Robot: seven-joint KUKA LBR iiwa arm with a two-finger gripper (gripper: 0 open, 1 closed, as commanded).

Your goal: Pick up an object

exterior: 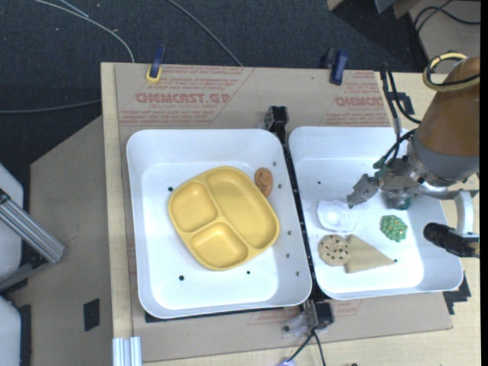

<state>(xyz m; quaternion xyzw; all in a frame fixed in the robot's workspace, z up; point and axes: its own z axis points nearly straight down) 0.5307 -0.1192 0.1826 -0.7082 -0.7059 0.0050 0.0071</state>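
Cardboard-covered worktop [229,90] carries two white bins. At right, the claw [366,191] hovers above a white piece [334,216]; whether it's open, I can't tell. The arm's body hides the bin's [335,284] upper right corner.

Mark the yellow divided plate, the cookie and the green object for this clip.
yellow divided plate [223,216], camera view, on the ridge between its compartments.
cookie [332,249], camera view, centre of its speckled top.
green object [393,227], camera view, middle of its bumpy surface.

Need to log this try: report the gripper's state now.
Gripper: open, holding nothing, hovering in the right white bin above the small white object.
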